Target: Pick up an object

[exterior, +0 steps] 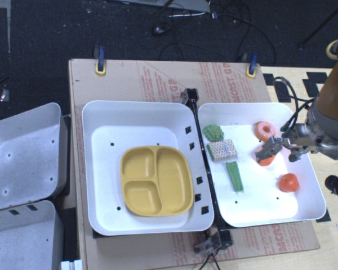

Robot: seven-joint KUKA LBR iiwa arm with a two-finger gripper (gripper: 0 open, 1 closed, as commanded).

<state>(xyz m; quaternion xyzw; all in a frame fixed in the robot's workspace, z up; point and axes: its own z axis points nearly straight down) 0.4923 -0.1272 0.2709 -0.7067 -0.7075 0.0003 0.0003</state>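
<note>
The right bin (253,214) holds several small objects. A pink doughnut (265,130) lies at its back right. Near the left wall are a green bumpy piece (213,132), a speckled block (222,149) and a green stick (234,175). Toward the front right rests a red round object (288,182). My gripper (270,148) reaches in from the right and hangs low just in front of the doughnut. A small orange-red object (264,160) sits directly at its tip, partly hidden by it. I cannot tell whether that object is gripped.
The left bin (101,151) holds a yellow divided plate (156,180). Black clips line the wall between the two bins (200,151). A grey tray (22,151) stands off the bench at the left. Cables run by the arm at the right.
</note>
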